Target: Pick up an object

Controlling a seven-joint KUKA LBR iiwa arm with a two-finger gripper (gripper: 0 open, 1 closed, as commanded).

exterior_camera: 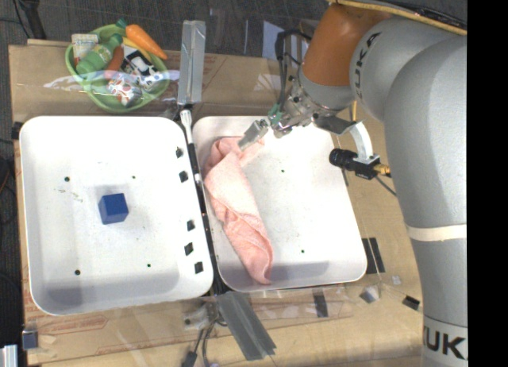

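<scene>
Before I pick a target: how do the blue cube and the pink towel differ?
The blue cube is small, rigid and boxy; the pink towel is far larger, soft and crumpled into a long strip. The cube sits alone mid-floor in the left bin; the towel lies along the left side of the right bin. The tool hovers by the towel's upper end, away from the cube. Both rest on bin floors.

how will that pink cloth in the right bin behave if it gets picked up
The pink cloth lies crumpled in folds along the right bin's left wall, so it is probably floppy and would drape and stretch out when lifted. It looks light for its size. Being soft, it should not roll or break, though a pinch might catch only one fold.
</scene>
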